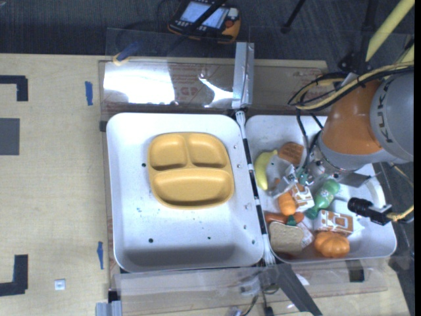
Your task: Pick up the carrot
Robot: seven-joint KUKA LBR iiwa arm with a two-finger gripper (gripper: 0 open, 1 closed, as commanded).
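The carrot (287, 205), a small orange piece, lies in the right bin (381, 242) among a heap of toy food, near the bin's middle left. My gripper (301, 178) hangs low over that heap, just above and slightly right of the carrot, under the arm's orange band (352, 127). The wrist hides part of the pile, and I see nothing lifted clear of the bin.
Around the carrot lie a yellow-green banana (263, 169), a brown piece (291, 153), a green item (327, 193), a small carton (337, 223), a bread slice (289, 236) and an orange round fruit (331, 244). The left bin (125, 196) holds a yellow divided plate (191, 170).
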